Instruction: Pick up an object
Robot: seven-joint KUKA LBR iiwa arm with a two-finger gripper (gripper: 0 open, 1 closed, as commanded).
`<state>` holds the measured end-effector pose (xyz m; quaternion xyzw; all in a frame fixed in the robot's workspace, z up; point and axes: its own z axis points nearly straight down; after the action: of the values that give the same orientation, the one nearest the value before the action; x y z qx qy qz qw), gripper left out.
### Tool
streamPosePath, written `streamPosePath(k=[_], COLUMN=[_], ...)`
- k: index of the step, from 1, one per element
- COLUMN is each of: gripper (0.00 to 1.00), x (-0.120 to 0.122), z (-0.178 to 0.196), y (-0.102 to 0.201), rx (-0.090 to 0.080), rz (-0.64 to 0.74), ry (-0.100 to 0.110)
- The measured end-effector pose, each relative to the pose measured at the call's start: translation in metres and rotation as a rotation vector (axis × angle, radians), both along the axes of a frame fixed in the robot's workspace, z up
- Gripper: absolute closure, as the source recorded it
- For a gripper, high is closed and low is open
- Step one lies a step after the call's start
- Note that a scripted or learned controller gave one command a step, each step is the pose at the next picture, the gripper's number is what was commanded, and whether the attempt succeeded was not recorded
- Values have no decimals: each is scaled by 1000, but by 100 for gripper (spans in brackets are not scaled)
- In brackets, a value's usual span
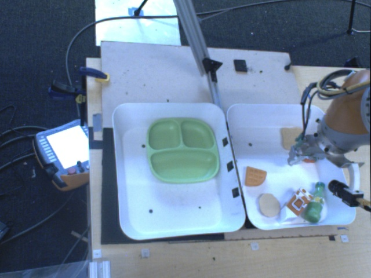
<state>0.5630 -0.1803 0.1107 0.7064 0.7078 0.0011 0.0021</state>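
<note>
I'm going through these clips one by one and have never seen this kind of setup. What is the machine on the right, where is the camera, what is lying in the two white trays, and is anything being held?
The single camera is fixed above a bench and looks down at a slant. The grey machine with the orange band reaching in from the right is a robot arm; its tool hangs over the right bin, near the far right side. Whether the tool grips anything cannot be told from here.

The left bin holds a green divided plate. The right bin holds small items: an orange wedge, a round tan disc, a small orange and white packet, a green bottle and a tan piece partly behind the tool. The job is to pick up one object.
</note>
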Motion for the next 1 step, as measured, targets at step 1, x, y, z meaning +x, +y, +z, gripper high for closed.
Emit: streamPosePath(k=[1], gripper=[100], x=[3], z=[59], y=[9], rx=[0], rz=[4], ry=[-3])
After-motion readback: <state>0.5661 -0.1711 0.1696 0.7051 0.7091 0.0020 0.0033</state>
